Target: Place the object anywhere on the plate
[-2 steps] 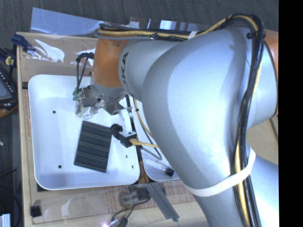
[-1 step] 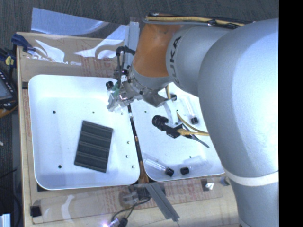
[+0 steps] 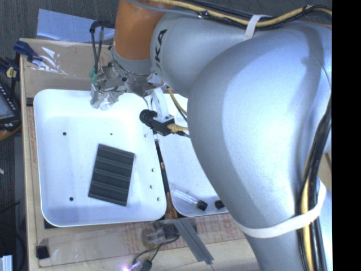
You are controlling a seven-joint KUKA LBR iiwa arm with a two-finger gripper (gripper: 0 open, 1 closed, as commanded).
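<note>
A: What takes up the most room?

B: The grey arm [image 3: 259, 112]. Its bulk covers the right half of the view, and its orange band [image 3: 135, 27] sits at the top, above the wrist.

A: And the bins?

B: The left bin [image 3: 67, 123] is in plain sight. The right bin [image 3: 180, 168] is mostly hidden under the arm, with just a strip along its left side and near corner showing.

A: Where is the plate?

B: A dark, ribbed, rectangular plate [image 3: 113, 174] lies flat in the left bin, toward the near side and a little tilted. Nothing rests on it.

A: The gripper?

B: The gripper [image 3: 106, 95] is at the far edge of the left bin, well apart from the plate. It is a small silvery tangle from here. I cannot tell whether it is clenched, released or carrying anything.

A: And the object?

B: A small clear item [image 3: 186, 197] with a dark end lies in the near corner of the right bin. A small black piece [image 3: 219, 205] lies just beside it — I cannot tell which is the one meant.
</note>
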